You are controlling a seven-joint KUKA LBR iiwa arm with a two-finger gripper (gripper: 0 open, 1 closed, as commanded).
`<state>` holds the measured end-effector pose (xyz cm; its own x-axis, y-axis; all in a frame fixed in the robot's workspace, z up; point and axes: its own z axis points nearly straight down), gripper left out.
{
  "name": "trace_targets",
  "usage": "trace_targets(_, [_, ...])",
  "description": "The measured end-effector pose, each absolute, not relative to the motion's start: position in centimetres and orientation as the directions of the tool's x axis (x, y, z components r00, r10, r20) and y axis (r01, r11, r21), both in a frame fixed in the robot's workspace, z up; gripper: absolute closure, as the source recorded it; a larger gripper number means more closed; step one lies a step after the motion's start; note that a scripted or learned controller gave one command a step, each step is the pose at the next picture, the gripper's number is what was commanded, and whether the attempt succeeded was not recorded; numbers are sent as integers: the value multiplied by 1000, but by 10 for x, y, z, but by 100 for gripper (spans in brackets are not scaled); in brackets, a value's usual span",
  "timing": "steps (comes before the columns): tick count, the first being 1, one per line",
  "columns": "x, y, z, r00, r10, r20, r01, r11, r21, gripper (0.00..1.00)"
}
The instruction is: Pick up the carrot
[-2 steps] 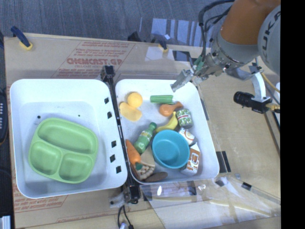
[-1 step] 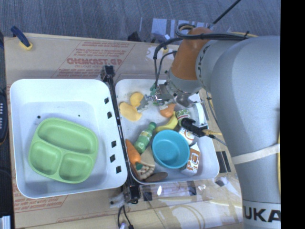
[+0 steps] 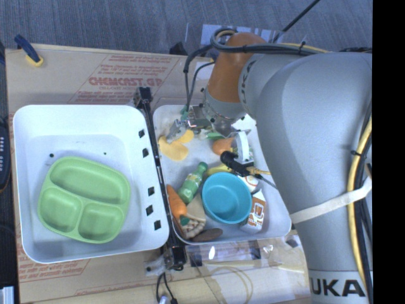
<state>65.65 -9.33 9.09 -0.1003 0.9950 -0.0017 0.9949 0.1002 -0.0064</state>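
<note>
The carrot (image 3: pixel 175 201) is a short orange piece lying against the left wall of the right bin (image 3: pixel 276 225), between a green bottle (image 3: pixel 192 182) and the bin's front corner. My gripper (image 3: pixel 182 125) hangs low over the back left part of the same bin, just above a yellow piece (image 3: pixel 174 148). It is well behind the carrot and apart from it. The wrist and the orange band (image 3: pixel 228 75) cover much of the bin's back.
A blue bowl (image 3: pixel 226 197) stands in the right bin's front middle, with a carton (image 3: pixel 256 211) to its right and a brown item (image 3: pixel 205 234) in front. An orange round item (image 3: pixel 222 146) lies near the gripper. The left bin (image 3: pixel 25 132) holds a green divided plate (image 3: pixel 84 199).
</note>
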Motion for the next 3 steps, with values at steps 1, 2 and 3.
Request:
trace_targets(1, [657, -94, 102, -109, 994, -2, 994, 109, -12, 100])
trace_targets(2, [657, -33, 194, 138, 990, -3, 990, -138, -4, 100])
trace_targets(3, [626, 15, 190, 353, 936, -7, 936, -353, -15, 100])
